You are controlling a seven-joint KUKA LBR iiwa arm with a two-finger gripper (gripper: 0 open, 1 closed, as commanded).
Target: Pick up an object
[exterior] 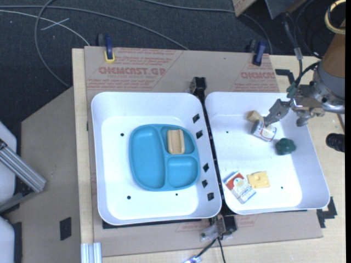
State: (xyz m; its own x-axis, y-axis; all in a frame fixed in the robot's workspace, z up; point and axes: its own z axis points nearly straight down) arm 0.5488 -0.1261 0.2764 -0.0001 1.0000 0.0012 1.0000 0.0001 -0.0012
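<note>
The two-finger gripper [272, 115] reaches in from the right over the far part of the right white bin [307, 196]. Its fingers are spread, slanting down toward a small silver can with a red-and-white label [264, 131], not closed on it. Whether a fingertip touches the can, I cannot tell.

In the left white bin [104, 147] lies a blue plastic tray with three compartments [148, 158]. A tan, bread-like block [175, 141] sits in its far right compartment.

In the right bin, near the front left, a small red-and-white carton [239, 186] lies flat, with a yellow cheese-like wedge [258, 179] just beside it on the right. Farther back, a small tan lump [253, 116] rests just beyond the can. A dark green rounded object [285, 146] lies to the can's right, slightly nearer.
</note>
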